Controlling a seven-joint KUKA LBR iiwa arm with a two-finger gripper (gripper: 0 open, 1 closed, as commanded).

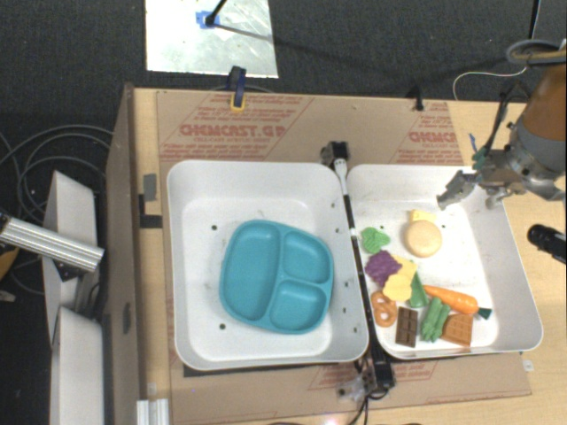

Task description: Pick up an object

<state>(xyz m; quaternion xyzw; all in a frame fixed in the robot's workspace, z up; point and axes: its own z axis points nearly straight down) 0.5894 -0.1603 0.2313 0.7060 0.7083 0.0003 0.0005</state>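
At the near edge of the right white bin a brown chocolate-bar toy and a tan waffle square are seen. An isolated target should be chosen: the pale round bun-shaped toy lies farther back, just below-left of the gripper, which hovers apart from it. Whether the gripper is released or clenched cannot be told.
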